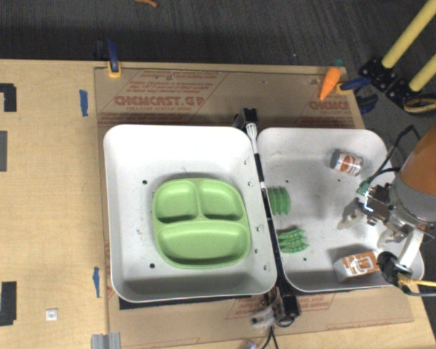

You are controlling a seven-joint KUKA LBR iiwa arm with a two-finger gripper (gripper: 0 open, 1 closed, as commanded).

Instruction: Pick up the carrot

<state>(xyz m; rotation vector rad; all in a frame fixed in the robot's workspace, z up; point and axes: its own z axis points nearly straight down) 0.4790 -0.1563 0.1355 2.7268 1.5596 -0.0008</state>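
Carrot [330,82] lay on the desk [43,195] beyond the right bin [305,140], gripper [356,211] hovered inside that bin, jaws spread, pinching nothing.

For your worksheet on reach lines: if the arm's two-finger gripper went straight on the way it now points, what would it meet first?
The two-finger gripper points left across the right white bin. The ribbed green toy vegetables by the divider probably come first, though depth is unclear; it may pass above them.

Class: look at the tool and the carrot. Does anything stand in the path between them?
The carrot lies on the cardboard outside the right bin. The tool hangs inside that bin, so the bin's far wall stands between them, and a small can lies near that line.
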